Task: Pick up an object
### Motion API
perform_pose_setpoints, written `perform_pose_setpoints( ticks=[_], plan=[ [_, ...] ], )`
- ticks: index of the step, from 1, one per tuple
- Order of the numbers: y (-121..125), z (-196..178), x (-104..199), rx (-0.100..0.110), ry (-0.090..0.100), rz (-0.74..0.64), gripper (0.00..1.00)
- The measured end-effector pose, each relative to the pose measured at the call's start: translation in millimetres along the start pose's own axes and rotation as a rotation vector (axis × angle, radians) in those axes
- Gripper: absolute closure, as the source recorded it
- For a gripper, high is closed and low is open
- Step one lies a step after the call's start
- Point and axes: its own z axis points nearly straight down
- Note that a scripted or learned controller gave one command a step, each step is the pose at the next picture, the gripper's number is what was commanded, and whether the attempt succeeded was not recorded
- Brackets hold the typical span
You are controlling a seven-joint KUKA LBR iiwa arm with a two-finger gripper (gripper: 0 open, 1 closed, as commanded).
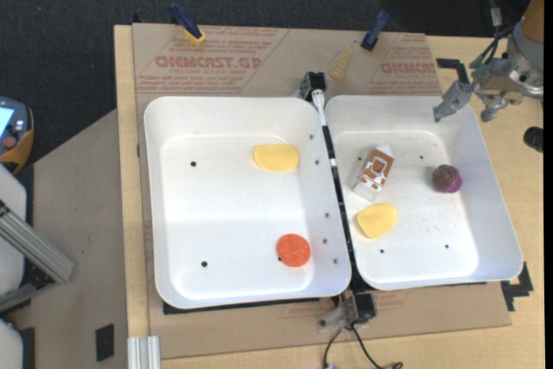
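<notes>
My gripper [472, 106] hangs above the far right corner of the right bin [492, 212], its two grey fingers spread open with nothing between them. In that bin lie a brown and white packet [374, 169], a small purple ball [446, 178] and a yellow lump [377, 220]. The purple ball is the nearest to my gripper, a little below and to the left of it. The left bin [164, 186] holds a pale yellow oval piece [276, 157] near its back and an orange round piece [294, 250] near its front right.
Both bins rest on a cardboard sheet [216, 52] clamped at the back by two blue clips [186, 22]. A black divider [333, 177] runs between the bins. Cables and a connector [350, 315] lie at the front edge.
</notes>
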Motion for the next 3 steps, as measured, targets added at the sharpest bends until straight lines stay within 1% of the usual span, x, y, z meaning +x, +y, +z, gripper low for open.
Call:
perform_pose_setpoints(
  ticks=[1,2,3],
  plan=[
    [-8,76,28,0.008,0.003,-0.002,0.00],
    [-20,100,-5,0.006,0.001,0.003,0.00],
    [25,-50,72,-0.021,-0.001,-0.010,0.00]
  ],
)
